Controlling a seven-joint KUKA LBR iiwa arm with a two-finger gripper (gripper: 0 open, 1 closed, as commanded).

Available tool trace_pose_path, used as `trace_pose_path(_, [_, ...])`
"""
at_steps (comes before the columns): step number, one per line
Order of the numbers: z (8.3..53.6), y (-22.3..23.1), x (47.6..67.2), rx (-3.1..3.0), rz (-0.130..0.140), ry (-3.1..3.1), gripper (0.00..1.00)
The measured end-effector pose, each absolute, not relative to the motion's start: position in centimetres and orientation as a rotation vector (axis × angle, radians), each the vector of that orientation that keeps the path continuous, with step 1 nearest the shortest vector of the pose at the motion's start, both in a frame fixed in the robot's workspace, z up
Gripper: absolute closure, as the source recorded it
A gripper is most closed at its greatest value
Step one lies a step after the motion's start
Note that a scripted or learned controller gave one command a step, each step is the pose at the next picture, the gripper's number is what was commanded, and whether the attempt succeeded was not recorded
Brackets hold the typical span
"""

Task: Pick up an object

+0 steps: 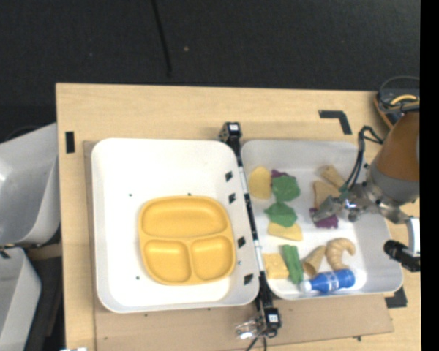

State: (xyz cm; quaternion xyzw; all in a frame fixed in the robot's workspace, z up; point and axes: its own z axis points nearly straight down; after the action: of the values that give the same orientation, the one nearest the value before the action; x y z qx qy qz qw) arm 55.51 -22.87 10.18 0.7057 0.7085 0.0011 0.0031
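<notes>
The right bin (373, 287) holds several small toy foods. Among them are a yellow piece (258, 183), two green leafy pieces (285, 188) (280, 213), a yellow wedge (286, 232), a tan croissant (340, 249) and a blue bottle (329, 281) lying along the front wall. My gripper (329, 209) reaches in from the right and is low over the bin's right half. It sits just above a small purple piece (324, 221) and beside a tan wedge (323, 191). Nothing visibly hangs from it.
The left bin (113, 196) carries a yellow divided plate (186, 240). A green strip (291, 263), a pale yellow block (274, 265) and a tan cone (315, 257) crowd the right bin's front. Another tan piece (330, 173) lies near its back wall. Clamps line the divider between the bins.
</notes>
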Motion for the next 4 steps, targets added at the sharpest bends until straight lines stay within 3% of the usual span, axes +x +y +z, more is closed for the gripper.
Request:
trace_pose_path(1, [11.3, -23.0, 55.4, 2.213, 0.004, 2.219, 1.00])
trace_pose_path(2, [10.0, -22.9, 50.3, 2.225, -0.004, 2.220, 1.00])
trace_pose_path(3, [14.2, -18.1, 49.0, 2.216, 0.004, 2.226, 1.00])
trace_pose_path(4, [9.9, -12.8, 49.0, 2.218, 0.000, 2.227, 1.00])
